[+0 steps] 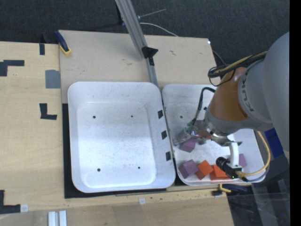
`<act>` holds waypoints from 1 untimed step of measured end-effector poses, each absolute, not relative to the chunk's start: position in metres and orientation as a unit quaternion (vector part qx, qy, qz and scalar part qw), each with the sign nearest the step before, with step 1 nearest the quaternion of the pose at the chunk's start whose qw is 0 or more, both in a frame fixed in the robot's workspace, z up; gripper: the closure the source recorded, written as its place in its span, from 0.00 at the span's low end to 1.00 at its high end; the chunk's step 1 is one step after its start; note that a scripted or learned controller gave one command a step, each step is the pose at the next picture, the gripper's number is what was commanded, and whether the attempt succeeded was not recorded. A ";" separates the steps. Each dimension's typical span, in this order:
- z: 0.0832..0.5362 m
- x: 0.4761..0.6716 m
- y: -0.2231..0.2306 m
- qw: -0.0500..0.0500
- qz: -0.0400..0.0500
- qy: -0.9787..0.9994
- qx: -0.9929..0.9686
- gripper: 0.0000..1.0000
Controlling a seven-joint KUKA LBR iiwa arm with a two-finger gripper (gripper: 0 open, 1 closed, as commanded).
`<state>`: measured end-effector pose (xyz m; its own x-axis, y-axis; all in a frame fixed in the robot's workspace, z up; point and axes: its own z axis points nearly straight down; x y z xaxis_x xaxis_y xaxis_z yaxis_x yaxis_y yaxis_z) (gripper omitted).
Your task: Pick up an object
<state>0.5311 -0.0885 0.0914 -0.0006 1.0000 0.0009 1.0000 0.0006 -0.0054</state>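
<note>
**Gripper low in the right bin, beside a purple block**

We see two shallow white bins side by side on the wooden surface (28,126). The left bin (77,126) fills the middle of the frame; the right bin (175,98) sits at centre right, its lower end crowded with small blocks.

The grey arm (263,93) comes in from the right of the frame, its orange band (225,102) showing above the wrist. The gripper (186,136) reaches down into the right bin, close to the bin's left wall. A purple block (187,146) lies just below and against the gripper's tip; we cannot tell whether it sits between the fingers or merely beside them, and we cannot tell whether the gripper is spread or closed, since the tip is small and blurred.

Lower in the same bin, a second purple block (188,167) lies near the left wall. Just to its right is an orange block (204,168), and another orange block (217,173) lies beside that, toward the lower rim. A pale purple block (241,160) shows at the right, partly hidden by the arm's fittings.

A slanted metal rail (134,25) runs from the top of the frame down to the gap between the bins. A blue and yellow clamp (62,42) sits at the upper left corner of the board.
</note>
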 end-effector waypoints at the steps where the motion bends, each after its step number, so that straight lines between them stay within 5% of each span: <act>1: 0.192 0.540 -0.083 0.000 0.001 -0.708 -0.707 0.00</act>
<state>0.5398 -0.0832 0.1918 -0.0014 1.0000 -0.0006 1.0000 0.0014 -0.0014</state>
